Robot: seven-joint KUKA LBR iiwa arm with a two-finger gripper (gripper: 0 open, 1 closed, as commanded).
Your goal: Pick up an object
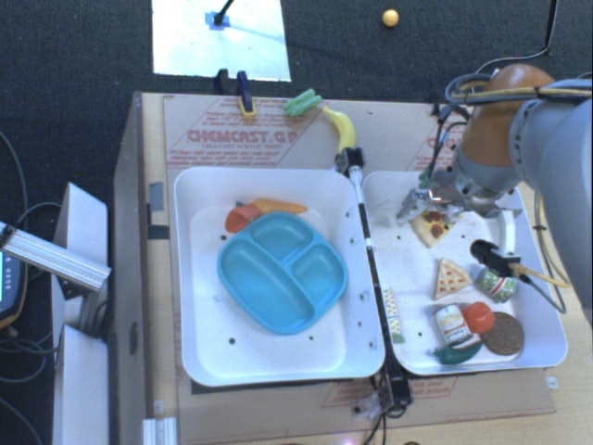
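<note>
Pizza [430, 227] lies in the right bin [408, 341], centre right of the frame, just under the gripper [428, 202]. Whether the claw grips it, I cannot tell

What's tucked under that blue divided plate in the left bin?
An orange carrot-like piece and a red piece poke out from behind the blue plate. Whatever else lies beneath is covered.

Both white bins [278, 364] look like smooth, slightly glossy plastic; the blue divided tray [281, 272] is glossy plastic too; the arm's grey shell [556, 146] looks smooth.
</note>
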